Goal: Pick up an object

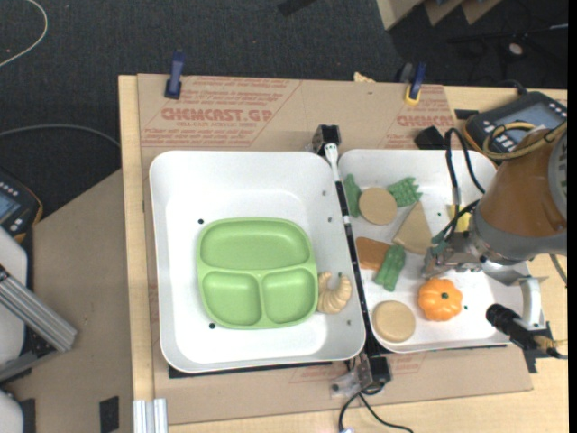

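The gripper, closure impossible to tell, hangs above the round, upright orange pumpkin.

Robot lab, clamped bench, cables

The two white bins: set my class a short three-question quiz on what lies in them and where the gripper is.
1. True or false: the green divided plate lies in the left bin.
2. Which thing sits nearest the gripper? A. croissant B. orange pumpkin C. blue clamp
3. Fill in: the gripper hangs over the ____ bin.

Key: 1 true. 2 B. 3 right; that right bin also holds the pumpkin.
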Controlling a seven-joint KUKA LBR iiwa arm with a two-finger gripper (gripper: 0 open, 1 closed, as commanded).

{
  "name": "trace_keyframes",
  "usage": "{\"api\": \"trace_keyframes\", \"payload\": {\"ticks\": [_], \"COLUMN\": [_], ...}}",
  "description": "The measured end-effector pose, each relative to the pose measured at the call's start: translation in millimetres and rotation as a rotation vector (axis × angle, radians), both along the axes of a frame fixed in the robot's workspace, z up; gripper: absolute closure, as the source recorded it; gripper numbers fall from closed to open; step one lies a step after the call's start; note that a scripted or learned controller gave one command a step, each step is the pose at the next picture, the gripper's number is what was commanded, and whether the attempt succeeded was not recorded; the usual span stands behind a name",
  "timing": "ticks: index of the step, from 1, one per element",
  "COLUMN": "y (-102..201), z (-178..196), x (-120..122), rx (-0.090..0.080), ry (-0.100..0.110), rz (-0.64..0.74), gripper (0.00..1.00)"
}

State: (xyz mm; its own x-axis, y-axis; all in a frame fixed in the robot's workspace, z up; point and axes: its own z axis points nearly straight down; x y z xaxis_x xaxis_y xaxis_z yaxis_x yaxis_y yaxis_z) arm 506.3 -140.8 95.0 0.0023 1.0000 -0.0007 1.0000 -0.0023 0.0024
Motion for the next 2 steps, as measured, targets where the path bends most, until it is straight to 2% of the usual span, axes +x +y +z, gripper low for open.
{"api": "trace_keyframes", "payload": {"ticks": [1,2], "y": [66.0,47.5], "z": [94.8,-13.0], "x": [-23.9,-27.2], "rx": [0.002,0.002], "ry": [-0.005,0.003], "rz": [0.009,-0.001], "gripper": [1.0,1.0]}}
